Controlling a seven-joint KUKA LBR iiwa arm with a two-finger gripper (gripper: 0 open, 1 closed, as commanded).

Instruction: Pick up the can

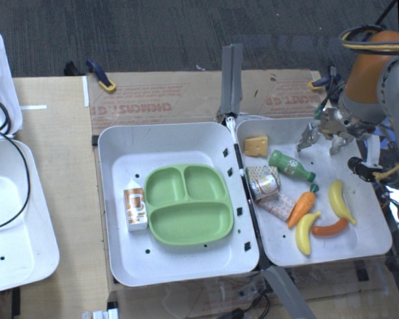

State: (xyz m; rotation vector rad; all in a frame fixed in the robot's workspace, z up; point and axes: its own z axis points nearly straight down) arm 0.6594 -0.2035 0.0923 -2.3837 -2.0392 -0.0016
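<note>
Over the right bin [371, 246], from my one camera above the bench, I see the gripper [324, 139] hanging near the back right corner with its two fingers spread apart and nothing between them. My target, the can [263, 183], lies on its side hard against the left wall of that bin, well apart from the gripper. It is crowded: a green bottle [291, 166] lies just behind it, a yellowish block [255, 146] sits further back, a flat wrapped packet [277, 206] touches its near side, and a carrot [301, 209] rests just beyond that. Two bananas [309, 232] and a red pepper [330, 229] lie nearer the front; the green divided plate [188, 204] and a small carton [135, 208] in the left bin [114, 193] are no concern. I judge the step in hand to be the approach. To do it well I would bring the arm leftward across the bin, high enough to pass over the bottle, then turn the wrist so the fingers straddle the can across its round body, not its ends. The bin wall leaves little room on that side, so I would descend slowly and centred.
</note>
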